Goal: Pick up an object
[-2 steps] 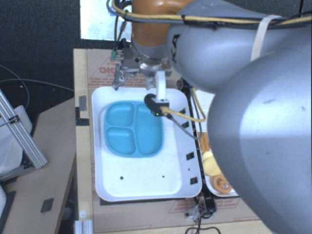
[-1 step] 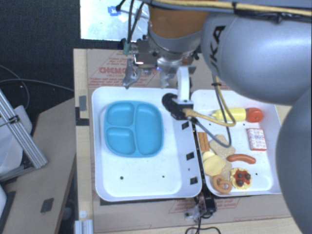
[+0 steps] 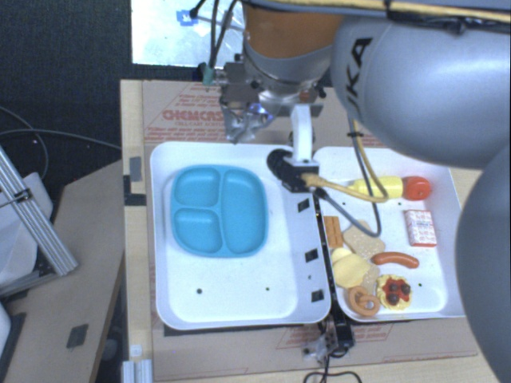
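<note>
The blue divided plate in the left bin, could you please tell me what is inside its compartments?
All three compartments of the blue divided plate show bare blue surface, with no food in them. The left bin holds the plate; nothing covers the plate's top, though whatever lies beneath it is hidden.

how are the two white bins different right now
The left bin holds a single blue divided plate; the right bin holds many small toy foods, such as a sausage and a yellow bottle. The left bin shows much bare floor; the right one is cluttered. Both are shallow and white.
</note>
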{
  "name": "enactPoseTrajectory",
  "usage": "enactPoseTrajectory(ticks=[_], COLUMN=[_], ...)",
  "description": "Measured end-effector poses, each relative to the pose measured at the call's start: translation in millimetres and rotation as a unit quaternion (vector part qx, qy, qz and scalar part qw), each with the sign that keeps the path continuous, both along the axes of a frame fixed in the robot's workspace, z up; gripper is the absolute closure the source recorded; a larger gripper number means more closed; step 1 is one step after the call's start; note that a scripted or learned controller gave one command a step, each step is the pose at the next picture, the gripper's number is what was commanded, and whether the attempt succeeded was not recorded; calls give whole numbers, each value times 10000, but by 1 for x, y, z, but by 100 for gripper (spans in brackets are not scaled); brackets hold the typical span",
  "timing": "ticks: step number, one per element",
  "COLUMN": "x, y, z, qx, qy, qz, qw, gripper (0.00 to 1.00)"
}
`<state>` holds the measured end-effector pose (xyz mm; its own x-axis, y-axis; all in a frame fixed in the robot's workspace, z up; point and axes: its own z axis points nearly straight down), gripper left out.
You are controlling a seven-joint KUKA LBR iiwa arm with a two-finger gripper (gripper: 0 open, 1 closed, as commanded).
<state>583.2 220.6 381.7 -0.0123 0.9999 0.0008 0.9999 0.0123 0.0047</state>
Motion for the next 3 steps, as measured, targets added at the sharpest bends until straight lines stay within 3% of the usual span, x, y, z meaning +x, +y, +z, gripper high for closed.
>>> enactPoseTrajectory(ticks=[1, 2, 3], x=[43, 47, -43], y=[-2, 14, -28], z=[-117, -144, -169], qx=[-23, -4, -17], qy=[61, 27, 70], qz=[-66, -39, -71], qw=[10000, 10000, 9999], gripper=[100, 100, 100])
